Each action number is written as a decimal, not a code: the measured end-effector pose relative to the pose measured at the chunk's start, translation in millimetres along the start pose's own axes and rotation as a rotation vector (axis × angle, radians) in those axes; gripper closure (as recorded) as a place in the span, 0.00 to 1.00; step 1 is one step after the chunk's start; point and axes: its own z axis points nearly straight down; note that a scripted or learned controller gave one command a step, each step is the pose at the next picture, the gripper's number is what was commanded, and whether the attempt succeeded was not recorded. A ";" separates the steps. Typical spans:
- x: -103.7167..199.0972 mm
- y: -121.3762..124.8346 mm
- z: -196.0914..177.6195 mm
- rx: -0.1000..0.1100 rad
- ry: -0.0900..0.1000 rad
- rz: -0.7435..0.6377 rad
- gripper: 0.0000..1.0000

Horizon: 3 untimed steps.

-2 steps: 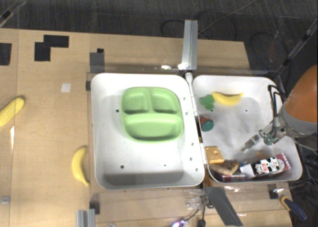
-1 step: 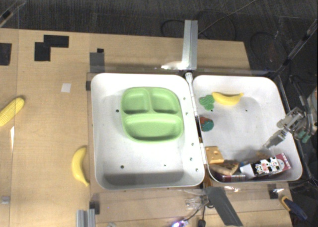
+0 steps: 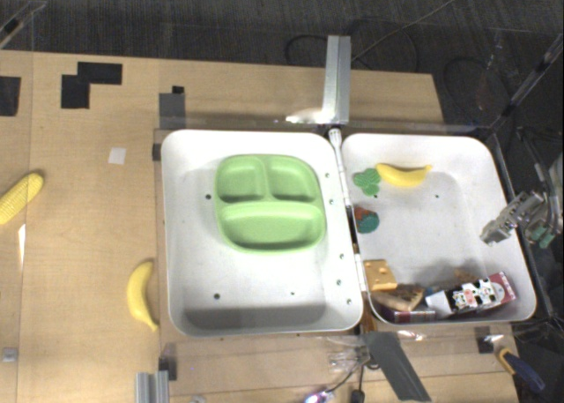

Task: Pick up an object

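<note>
Over the right edge of the right bin (image 3: 493, 163), the gripper (image 3: 504, 227) enters the camera view from the right side; whether it is released or clenched cannot be told at this size, and no object is seen in it.

Objects in the right bin:
- Yellow banana (image 3: 404, 175), curved, lying near the far wall.
- Green leafy toy (image 3: 367, 182), just beside the banana's left end.
- Teal round item (image 3: 366, 221), against the left wall, with a small red piece (image 3: 360, 212) touching it.
- Tan cracker-like block (image 3: 381, 275), near the front left corner.
- Printed red-and-white package (image 3: 476, 294), lying along the front wall, next to a brown bar (image 3: 404, 297).

The left bin (image 3: 189, 216) holds a light green divided plate (image 3: 269, 201) with three compartments, set flat near the middle.

Both bins are white and shallow, touching side by side on a light wooden bench (image 3: 79, 234). On the bench, left of the bins, lie a second banana (image 3: 141, 294) and a yellow corn cob (image 3: 19, 198). Dark carpet (image 3: 220, 4) lies beyond the bench, crossed by black cables (image 3: 423, 13).
</note>
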 end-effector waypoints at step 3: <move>11.8 151.4 97.6 0.006 0.013 0.021 1.00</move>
